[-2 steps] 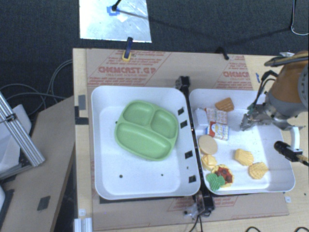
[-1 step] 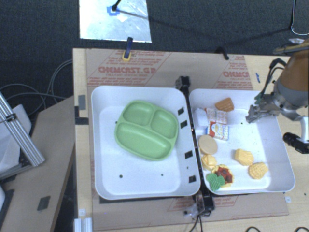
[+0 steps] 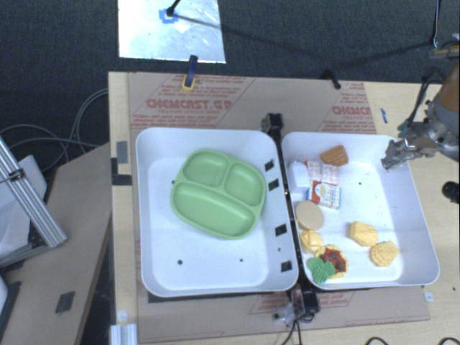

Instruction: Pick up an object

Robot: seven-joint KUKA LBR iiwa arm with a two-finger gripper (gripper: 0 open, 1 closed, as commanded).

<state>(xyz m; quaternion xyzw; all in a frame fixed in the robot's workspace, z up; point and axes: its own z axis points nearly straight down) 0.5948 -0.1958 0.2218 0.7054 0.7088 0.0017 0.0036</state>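
A: Hovering at the right bin's [image 3: 411, 192] two o'clock edge, the gripper [image 3: 394, 157] is holding nothing; whether open, I cannot tell.

B: The yellow toy [image 3: 362, 233] is lying at five o'clock; I'm advising a straight descent.

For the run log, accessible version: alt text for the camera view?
A grey arm's gripper hovers at the right bin's upper right edge, above scattered toy food: a carton, a croissant, a round cookie and yellow pieces. The left bin holds a green divided plate.

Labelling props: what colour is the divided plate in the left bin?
Light green divided plate, seen in the camera view.
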